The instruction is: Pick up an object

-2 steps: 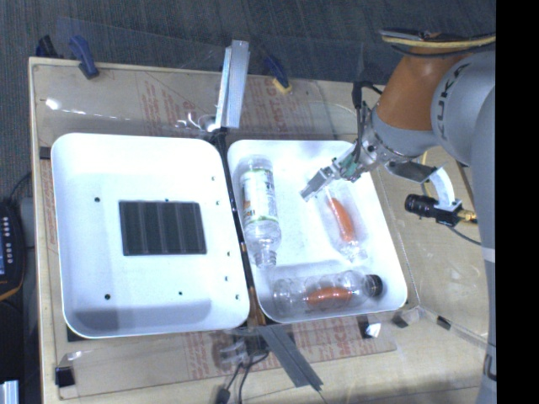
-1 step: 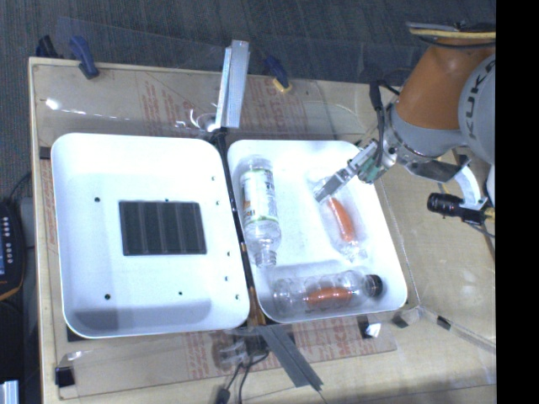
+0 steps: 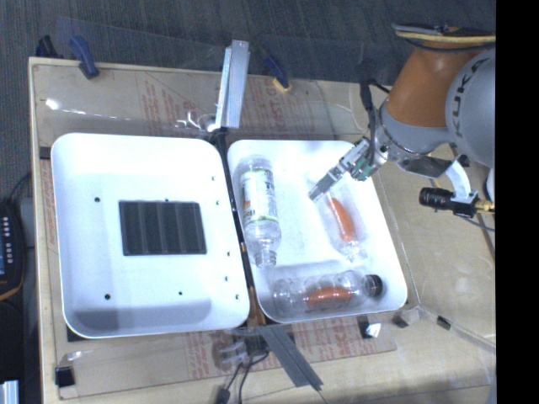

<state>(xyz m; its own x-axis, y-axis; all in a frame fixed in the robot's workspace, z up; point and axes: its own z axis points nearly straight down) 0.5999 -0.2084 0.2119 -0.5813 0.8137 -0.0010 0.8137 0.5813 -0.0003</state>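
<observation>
Bottles: three clear ones in right bin (image 3: 389, 251) (upright-label one (image 3: 258, 209) left, orange-filled (image 3: 344, 221) right, third (image 3: 324, 291) along front). Gripper (image 3: 324, 185) hangs above orange-filled bottle, holding nothing; finger state unclear. Left bin (image 3: 84, 225) has dark panel (image 3: 162, 227).

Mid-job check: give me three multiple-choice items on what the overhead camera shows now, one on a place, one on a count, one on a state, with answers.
1. Where do the bottles lie?
A. left bin
B. right bin
C. bench

2. How many clear bottles are there?
A. one
B. three
C. five

3. How is the labelled bottle posed?
A. lying on its side
B. standing upright
C. held in the hand

Answers:
1 B: all lie in the right bin, none in the left bin.
2 B: the labelled bottle, one under the hand at, and one along the near wall.
3 A: it lies flat beside the bin divider.
</observation>
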